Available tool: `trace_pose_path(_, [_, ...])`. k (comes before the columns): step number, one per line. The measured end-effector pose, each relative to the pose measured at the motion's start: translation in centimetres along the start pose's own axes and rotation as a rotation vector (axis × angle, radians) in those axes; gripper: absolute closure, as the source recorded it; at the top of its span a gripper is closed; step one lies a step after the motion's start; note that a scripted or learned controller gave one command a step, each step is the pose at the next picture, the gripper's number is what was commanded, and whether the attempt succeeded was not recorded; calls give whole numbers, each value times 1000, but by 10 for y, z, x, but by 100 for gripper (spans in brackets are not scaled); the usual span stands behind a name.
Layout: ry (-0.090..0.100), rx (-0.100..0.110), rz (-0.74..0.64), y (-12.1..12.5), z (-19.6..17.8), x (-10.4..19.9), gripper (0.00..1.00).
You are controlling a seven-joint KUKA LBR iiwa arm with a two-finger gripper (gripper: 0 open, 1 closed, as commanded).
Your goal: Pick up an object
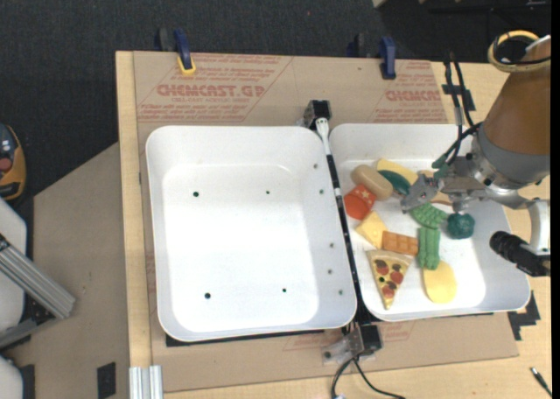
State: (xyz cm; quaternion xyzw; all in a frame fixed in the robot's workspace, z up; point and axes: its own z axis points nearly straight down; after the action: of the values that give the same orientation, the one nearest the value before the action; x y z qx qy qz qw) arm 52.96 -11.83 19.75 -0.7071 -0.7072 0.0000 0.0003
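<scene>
The right bin (499, 297) holds several toy foods. Among them are a tan bread roll (372, 180), a red tomato (359, 205), a cheese wedge (372, 231), an orange cracker (399, 242), a pizza slice (388, 275), a yellow lemon (440, 284), a long green pickle (430, 248) and a dark green broccoli (460, 227). My gripper (435, 202) hangs open over the bin's middle, directly above a ridged green piece (425, 214). Nothing is between its fingers. The arm hides the bin's right part.
The left bin (175, 152) lies beside the right one, their rims touching along a black divider strip (337, 205). Blue clamps (184, 52) hold the cardboard base at the back. A black fitting (516, 253) juts over the right bin's right edge.
</scene>
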Motion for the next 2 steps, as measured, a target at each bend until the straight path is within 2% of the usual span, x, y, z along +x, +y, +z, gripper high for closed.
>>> trace_pose_path(1, [-1,3,-1,55,93,-16,0])
trace_pose_path(2, [-1,-4,1,70,111,-67,0])
